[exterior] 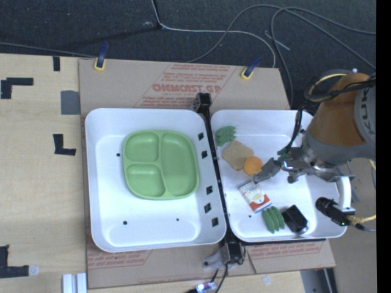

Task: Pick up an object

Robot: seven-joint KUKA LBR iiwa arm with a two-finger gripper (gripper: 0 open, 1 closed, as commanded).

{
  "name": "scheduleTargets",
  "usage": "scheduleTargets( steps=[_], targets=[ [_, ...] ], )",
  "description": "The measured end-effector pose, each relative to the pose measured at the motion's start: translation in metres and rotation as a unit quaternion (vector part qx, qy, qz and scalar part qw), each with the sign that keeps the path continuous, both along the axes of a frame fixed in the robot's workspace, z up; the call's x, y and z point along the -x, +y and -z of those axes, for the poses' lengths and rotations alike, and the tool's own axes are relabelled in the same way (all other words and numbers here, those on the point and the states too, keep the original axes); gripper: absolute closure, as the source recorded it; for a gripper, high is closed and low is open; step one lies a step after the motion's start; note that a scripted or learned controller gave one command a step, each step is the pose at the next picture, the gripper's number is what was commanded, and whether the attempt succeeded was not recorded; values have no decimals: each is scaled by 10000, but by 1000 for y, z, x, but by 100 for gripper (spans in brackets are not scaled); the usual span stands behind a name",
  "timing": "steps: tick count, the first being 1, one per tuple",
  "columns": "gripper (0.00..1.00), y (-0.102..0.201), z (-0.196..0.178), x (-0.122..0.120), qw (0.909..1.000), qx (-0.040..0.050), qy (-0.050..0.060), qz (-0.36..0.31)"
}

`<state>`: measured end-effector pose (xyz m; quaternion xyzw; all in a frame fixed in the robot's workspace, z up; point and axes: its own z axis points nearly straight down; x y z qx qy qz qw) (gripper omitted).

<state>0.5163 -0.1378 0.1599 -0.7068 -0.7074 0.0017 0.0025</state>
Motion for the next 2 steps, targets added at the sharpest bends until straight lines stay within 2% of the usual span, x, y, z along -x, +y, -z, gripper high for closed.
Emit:
scheduleTargets(
  steps=[1, 2],
  targets=[
    [0, 8, 47, 4, 10000, -1, 4, 0],
    [0, 8, 76, 4, 10000, 9, -22, -2]
  ],
)
